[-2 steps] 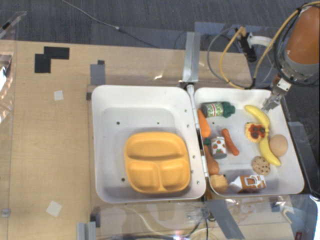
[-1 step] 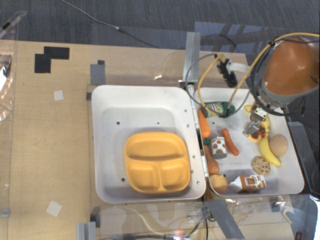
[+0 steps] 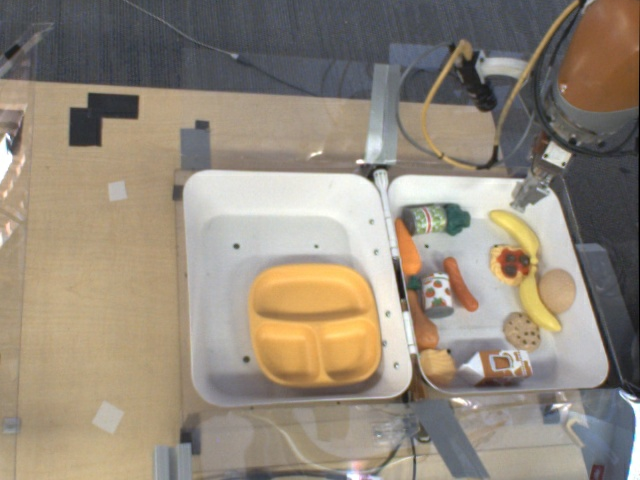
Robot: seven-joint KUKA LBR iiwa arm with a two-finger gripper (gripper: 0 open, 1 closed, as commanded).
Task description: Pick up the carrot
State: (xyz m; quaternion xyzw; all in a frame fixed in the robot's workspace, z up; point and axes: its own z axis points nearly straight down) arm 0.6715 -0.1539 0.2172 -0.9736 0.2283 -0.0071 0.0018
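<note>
The carrot [image 3: 407,248] lies along the left wall of the right bin [image 3: 590,368], just beside the divider, its long axis running near to far. Farther back, well right of the carrot, the gripper [image 3: 530,190] hangs narrow, holding nothing
</note>
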